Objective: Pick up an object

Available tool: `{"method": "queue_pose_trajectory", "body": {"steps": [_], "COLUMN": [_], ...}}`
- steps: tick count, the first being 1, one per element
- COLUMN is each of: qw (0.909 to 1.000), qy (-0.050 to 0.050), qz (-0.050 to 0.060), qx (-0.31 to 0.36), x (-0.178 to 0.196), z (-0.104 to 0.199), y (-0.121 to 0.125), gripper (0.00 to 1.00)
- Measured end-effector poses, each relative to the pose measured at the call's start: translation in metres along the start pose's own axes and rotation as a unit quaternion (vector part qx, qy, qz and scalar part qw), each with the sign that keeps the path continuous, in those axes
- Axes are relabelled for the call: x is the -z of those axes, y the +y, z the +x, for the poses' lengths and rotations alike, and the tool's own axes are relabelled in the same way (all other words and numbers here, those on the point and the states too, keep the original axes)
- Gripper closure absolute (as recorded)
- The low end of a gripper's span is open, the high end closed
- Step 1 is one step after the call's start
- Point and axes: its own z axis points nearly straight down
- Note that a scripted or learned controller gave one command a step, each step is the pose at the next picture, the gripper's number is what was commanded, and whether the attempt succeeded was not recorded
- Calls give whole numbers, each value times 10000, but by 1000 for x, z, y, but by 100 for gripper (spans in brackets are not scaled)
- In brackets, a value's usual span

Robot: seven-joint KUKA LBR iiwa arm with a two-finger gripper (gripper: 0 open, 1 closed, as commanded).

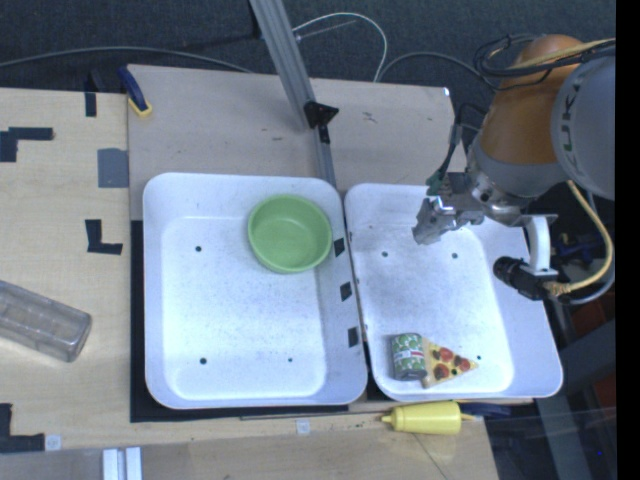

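Objects to pick lie well away from the fingers (432, 226), which hang over the upper part of the right bin (520, 378). Whether they are open or closed cannot be told from this slanted overhead view, and nothing shows between them. Below them the bin floor is bare white plastic. Near the bin's front edge, well apart from the fingers, a small green can (406, 355) lies touching a flat toy pizza slice (447, 362). In the left bin (165, 268), a green bowl (290, 232) sits toward the back right corner. On the counter (60, 208), a yellow bottle (430, 418) lies just outside the right bin's front rim. Risks, as a judgement: closing where they hang would likely catch nothing; the can could roll away when touched; the slice looks too flat to grip; and because the two touch, a grab at one may push the other.
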Motion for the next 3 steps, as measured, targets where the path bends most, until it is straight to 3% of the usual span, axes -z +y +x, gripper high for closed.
{"method": "queue_pose_trajectory", "body": {"steps": [2, 3], "qw": [10000, 10000], "qy": [2, 6], "qz": [3, -9], "qx": [5, 14], "x": [-12, 5], "z": [100, 152], "y": [-16, -30], "gripper": [100, 100]}}
